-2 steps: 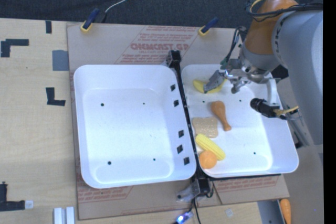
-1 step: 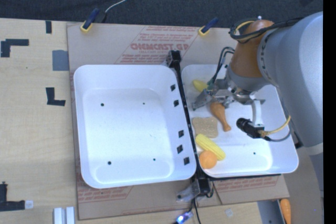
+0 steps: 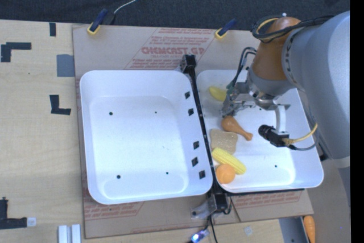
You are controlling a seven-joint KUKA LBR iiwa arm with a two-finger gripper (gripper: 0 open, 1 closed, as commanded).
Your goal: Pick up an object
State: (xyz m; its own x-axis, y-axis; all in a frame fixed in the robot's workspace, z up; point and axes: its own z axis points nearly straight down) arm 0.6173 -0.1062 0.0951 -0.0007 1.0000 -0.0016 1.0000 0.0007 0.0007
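Observation:
My gripper [image 3: 231, 107] hangs low in the right bin [image 3: 284, 176], near its left side. Just below it lies a brown chicken drumstick [image 3: 235, 127], very close to the gripper's tip; I cannot tell whether they touch. A yellow banana-like piece [image 3: 216, 93] lies just left of the gripper, by the divider. Farther toward the front are a tan slice of bread [image 3: 223, 140], a yellow corn cob [image 3: 228, 160] and an orange ball [image 3: 225, 174]. Nothing shows between the gripper's tips.
The left bin [image 3: 136, 134] sits beside the right one, with a black divider strip [image 3: 196, 122] between them. The grey arm [image 3: 318, 77] covers the right bin's far right corner. Clamps [image 3: 98, 21] hold the cardboard base at the back.

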